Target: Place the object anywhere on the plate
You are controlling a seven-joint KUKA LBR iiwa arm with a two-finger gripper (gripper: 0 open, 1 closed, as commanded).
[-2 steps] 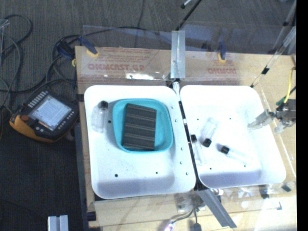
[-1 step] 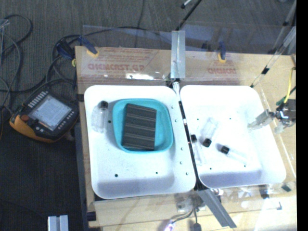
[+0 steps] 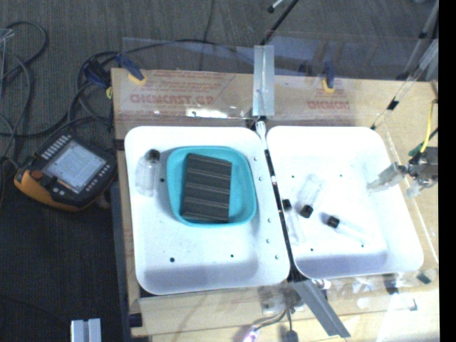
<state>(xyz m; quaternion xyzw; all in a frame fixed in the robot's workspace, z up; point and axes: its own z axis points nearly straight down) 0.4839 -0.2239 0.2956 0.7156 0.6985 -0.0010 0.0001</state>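
Note:
A teal square plate [image 3: 244,191] lies in the left bin [image 3: 206,269]. On the middle of the plate rests a dark grey ridged rectangular block [image 3: 206,187], lying flat and within the plate's rim. Nothing touches the block or stands over it.
A clear vial with a black cap [image 3: 148,169] lies left of the plate. In the right bin [image 3: 370,255] lie two clear vials with black caps [image 3: 308,197] [image 3: 343,226] and a small black piece [image 3: 286,205] by the divider. A pendant [image 3: 68,169] sits on the floor at left.

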